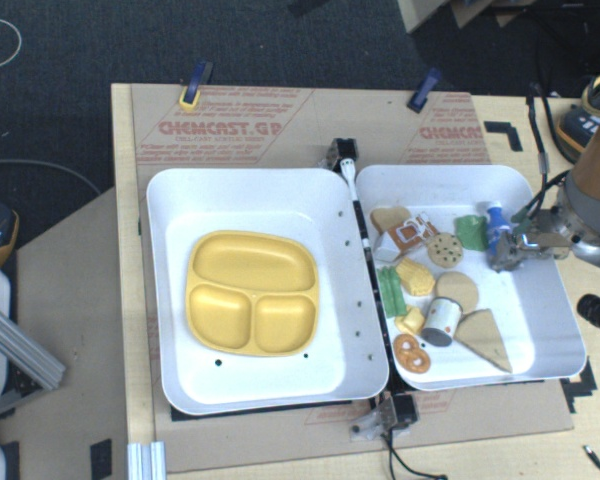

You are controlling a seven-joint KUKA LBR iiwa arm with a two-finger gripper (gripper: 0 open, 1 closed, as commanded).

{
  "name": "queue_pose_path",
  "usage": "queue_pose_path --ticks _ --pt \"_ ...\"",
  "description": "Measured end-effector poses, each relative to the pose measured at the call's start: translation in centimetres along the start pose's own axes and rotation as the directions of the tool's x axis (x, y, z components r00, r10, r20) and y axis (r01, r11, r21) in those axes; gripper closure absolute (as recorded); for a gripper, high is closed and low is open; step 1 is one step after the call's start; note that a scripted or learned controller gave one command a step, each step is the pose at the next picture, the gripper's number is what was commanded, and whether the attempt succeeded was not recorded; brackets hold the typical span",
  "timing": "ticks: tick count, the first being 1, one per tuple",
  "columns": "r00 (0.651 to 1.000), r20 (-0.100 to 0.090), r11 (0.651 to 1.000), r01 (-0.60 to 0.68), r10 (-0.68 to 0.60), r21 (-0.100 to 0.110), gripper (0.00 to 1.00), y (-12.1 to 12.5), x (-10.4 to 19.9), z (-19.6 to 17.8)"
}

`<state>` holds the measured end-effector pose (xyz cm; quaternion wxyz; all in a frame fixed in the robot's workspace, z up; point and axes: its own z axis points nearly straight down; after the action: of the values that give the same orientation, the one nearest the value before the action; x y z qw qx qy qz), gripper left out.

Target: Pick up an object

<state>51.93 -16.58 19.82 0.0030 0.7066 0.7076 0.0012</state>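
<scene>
The right bin (550, 298) on the worktop (280, 118) holds a loose heap of toy food, while the left bin (170, 218) carries a yellow divided plate (250, 290). The arm (590, 198) reaches in from the right, and its claw (507, 253) sits low at the heap's right edge, just beside a blue bottle-shaped piece (495, 220) and a green block (470, 232).

To do this step well, I judge the claw should commit to one piece that stands free of its neighbours. The blue piece and green block lie nearest, but they sit close together, so a careless close could catch both or nudge one away. The tan wedge (486, 338) lower in the bin has more bare floor round it and looks the easier target. The descent should be straight down, with the closing squeeze across the narrow side of the piece.

As for the claw itself, its tip is small and dark here, so I cannot tell its opening, nor whether it touches or grips anything
</scene>
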Motion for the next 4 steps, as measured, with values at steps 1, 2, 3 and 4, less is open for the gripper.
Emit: queue_pose_path --ticks 1,2,3,4 --pt "1.0 0.0 1.0 0.0 0.0 0.001 1.0 0.1 0.0 -2.8" --pt "1.0 -0.002 1.0 0.004 -0.004 0.003 1.0 2.9 4.8 -1.8" --pt "1.0 -0.002 1.0 0.004 -0.004 0.001 1.0 5.7 9.0 -3.0" --pt "1.0 -0.003 1.0 0.004 -0.004 0.003 1.0 7.8 13.5 -1.8"
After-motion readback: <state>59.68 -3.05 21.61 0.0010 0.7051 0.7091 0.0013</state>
